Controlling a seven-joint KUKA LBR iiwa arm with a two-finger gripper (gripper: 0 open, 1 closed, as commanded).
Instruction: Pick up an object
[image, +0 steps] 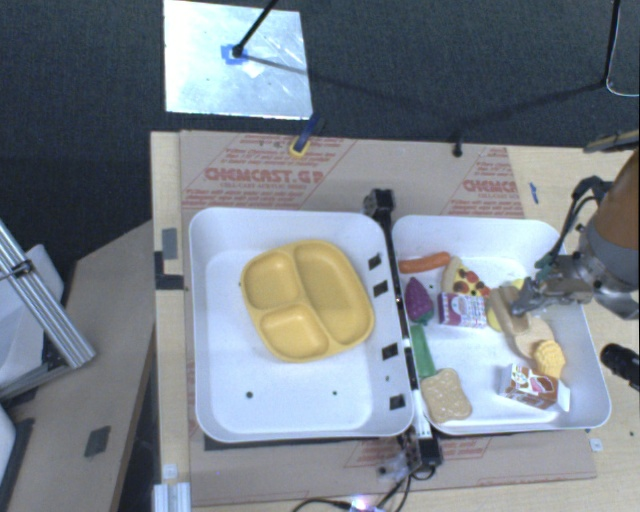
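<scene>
Toast (446, 394) seemingly against bin wall (412, 372)

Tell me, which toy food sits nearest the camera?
The bread slice, at the right bin's front left corner; the other toys lie farther back.

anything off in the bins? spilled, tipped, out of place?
Nothing stands out. The yellow divided plate sits flat but askew in the left bin. Toy foods lie jumbled in the right bin, all inside its rim, with the gripper over them.

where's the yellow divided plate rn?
The yellow three-compartment plastic plate lies in the middle of the left white bin, across the centre divider from the toy food in the right white bin.
</scene>
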